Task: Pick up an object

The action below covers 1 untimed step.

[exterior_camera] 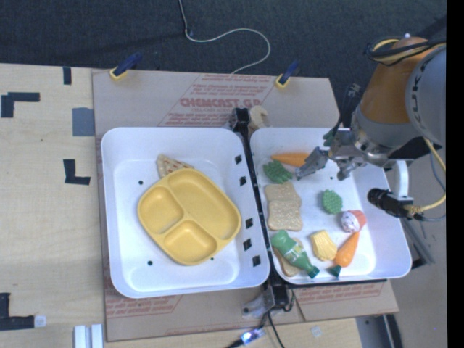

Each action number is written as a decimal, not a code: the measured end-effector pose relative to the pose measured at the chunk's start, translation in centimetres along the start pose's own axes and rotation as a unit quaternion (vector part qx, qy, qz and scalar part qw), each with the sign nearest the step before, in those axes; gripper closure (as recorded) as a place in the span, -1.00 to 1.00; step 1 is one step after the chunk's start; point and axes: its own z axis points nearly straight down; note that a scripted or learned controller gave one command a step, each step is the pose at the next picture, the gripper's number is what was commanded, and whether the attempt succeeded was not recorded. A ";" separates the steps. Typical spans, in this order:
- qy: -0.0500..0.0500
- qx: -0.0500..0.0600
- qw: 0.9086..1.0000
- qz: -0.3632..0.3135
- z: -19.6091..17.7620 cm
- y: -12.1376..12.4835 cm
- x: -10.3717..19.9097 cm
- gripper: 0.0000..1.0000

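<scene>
The gripper (317,163) hangs over the right bin (388,265), fingers narrow, gripping nothing; smooth orange carrot (291,158) at nine o'clock, knobbly green broccoli (276,171) below, flat toast (283,206).

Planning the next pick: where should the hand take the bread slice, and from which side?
Probably from above, across the narrow width of the bread slice, near its middle. It lies flat in the right bin, long axis running near to far. The bin wall hugs its left edge, and the green bottle crowds its near end, so keep clear of both.
</scene>
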 end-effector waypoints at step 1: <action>-0.001 -0.007 1.000 -0.002 -0.9 0.3 0.0 -1.00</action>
